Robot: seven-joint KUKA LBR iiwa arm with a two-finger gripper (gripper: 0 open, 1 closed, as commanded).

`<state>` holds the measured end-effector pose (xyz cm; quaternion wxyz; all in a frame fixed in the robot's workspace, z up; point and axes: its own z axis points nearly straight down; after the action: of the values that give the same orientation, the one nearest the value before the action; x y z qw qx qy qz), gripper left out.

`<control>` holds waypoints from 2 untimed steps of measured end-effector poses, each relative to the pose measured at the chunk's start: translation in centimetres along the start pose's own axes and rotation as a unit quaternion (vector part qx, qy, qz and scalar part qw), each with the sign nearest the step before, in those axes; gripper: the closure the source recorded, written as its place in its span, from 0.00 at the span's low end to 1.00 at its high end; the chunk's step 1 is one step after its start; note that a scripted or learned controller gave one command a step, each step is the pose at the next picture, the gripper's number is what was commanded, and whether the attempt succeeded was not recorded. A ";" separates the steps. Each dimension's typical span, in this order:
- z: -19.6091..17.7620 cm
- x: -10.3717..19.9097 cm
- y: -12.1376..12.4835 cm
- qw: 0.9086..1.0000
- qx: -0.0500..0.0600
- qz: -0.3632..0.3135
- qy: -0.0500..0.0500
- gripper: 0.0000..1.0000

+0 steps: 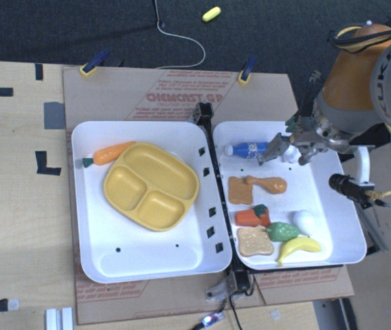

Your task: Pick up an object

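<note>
Two bins (78,184) sit side by side; the gripper (290,151) hangs with its fingers spread wide, holding nothing, right beside the bottle (245,150) in the right bin.

Two bins sit side by side on the worktop (16,184). In the left bin (92,253) a divided tray (151,185) lies toward the rear, with a carrot (109,154) touching its rear-left edge. In the right bin (347,249), a bottle (245,150) lies at the rear, a drumstick (266,183) in front of it, then a tomato (250,217), with toast (255,240), a banana (299,247) and an egg (303,220) nearest the front.
</note>
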<state>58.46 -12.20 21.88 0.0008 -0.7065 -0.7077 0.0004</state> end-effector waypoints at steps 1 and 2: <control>5.2 1.0 0.1 1.000 0.003 0.000 0.000 0.00; 10.9 1.9 0.5 1.000 0.001 0.000 0.000 0.00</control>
<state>58.99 -10.28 10.96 0.0012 -0.7066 -0.7076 0.0008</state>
